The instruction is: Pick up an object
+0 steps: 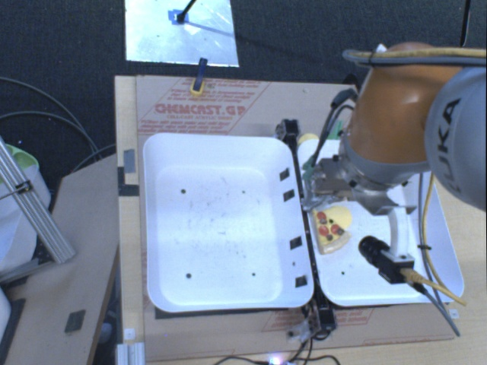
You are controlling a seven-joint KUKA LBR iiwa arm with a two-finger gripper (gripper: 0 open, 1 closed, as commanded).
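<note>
A toy pizza slice [333, 229], yellow with red dots, lies in the right bin [358, 291] close to the divider. Part of a pale yellow object [307, 139] peeks out at the bin's far left corner. The arm's orange and grey wrist hangs over the right bin, and my gripper [319, 191] reaches down just beyond the pizza slice, near the divider. The wrist hides the fingers.
The left bin [221, 223] sits beside the right one, joined by black clips along the divider [299, 219]. Both rest on a cardboard sheet [202, 105]. A metal plate [179, 20] lies beyond the bench, and an aluminium bar [34, 207] leans at left.
</note>
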